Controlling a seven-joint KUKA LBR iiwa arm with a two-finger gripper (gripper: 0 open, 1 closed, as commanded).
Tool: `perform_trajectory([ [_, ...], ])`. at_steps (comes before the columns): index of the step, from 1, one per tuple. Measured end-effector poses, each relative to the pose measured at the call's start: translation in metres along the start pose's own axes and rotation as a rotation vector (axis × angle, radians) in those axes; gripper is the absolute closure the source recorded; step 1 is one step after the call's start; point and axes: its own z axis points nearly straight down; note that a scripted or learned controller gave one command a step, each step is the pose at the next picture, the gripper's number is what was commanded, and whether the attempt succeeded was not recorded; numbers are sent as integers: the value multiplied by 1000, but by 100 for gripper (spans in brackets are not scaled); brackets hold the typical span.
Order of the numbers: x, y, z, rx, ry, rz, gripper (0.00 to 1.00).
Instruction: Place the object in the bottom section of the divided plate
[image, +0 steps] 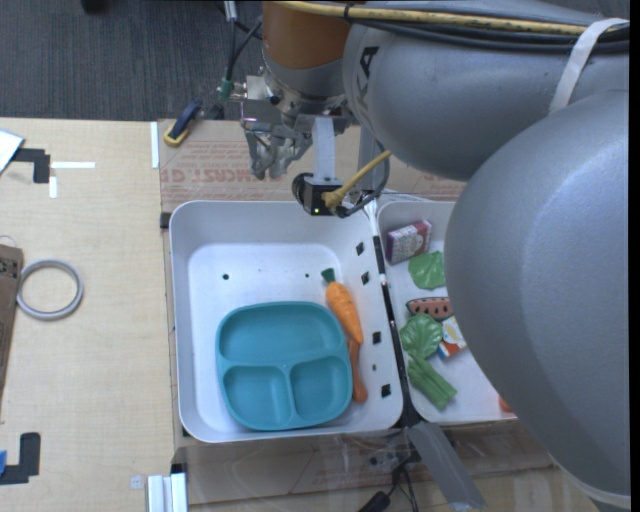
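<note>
Carrot (345, 312) lies in the left bin (190, 300), touching the plate's (285, 365) right edge; likely a light, stiff, smooth toy, best gripped across its thick middle; pincer (272, 160) hovers beyond the bin's far edge, apparently holding nothing.

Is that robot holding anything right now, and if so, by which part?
Nothing is held. The tool hangs above the bin's far edge with nothing between its fingers; the carrot lies beside the blue plate.

Teal divided plate (285, 365), orange carrot (345, 310), white bin (200, 260)
</note>
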Motion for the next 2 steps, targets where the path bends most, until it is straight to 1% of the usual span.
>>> perform_trajectory([
  [1,-34,2,-53,-1,0,-35,100],
  [2,-25,1,-18,3,-1,38,100],
])
